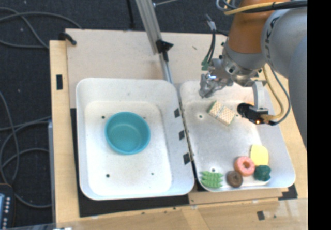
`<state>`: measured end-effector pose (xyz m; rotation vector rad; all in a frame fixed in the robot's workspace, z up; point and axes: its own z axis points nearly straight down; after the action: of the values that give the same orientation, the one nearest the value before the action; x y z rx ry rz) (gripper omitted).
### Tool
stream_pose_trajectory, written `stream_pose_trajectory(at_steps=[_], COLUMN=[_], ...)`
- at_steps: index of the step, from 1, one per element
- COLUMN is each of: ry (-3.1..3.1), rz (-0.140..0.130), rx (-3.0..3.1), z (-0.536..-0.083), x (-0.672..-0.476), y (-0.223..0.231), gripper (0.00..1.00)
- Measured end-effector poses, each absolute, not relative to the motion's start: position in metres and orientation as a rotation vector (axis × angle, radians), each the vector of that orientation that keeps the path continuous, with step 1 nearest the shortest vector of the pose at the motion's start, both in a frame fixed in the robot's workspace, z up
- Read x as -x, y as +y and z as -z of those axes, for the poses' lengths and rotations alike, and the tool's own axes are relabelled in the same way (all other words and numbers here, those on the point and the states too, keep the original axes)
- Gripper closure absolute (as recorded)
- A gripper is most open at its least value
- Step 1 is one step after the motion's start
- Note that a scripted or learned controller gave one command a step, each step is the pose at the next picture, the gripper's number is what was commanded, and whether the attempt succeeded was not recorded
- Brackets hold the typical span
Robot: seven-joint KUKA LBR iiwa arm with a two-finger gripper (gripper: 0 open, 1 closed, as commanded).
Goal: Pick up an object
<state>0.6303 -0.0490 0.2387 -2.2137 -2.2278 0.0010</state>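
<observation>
Right bin (269,138) — toys crowd near rim, end effector (208,85) far edge

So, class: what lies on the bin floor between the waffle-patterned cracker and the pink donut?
In the camera view, nothing: bare white bin floor runs from the cracker down to the pink donut.

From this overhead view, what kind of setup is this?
Likely a lab bin-picking bench: the arm reaches over two white bins, the left bin with a teal bowl, the right bin with toy food like a pink doughnut. Loose cables on dark floor.
</observation>
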Motion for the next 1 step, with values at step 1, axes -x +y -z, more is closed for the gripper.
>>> stream_pose_trajectory(at_steps=[1], ry=[-2.23], rz=[0.002], rx=[2.214], z=[-0.2339], x=[-0.6476], y=[0.005], gripper=[1.0])
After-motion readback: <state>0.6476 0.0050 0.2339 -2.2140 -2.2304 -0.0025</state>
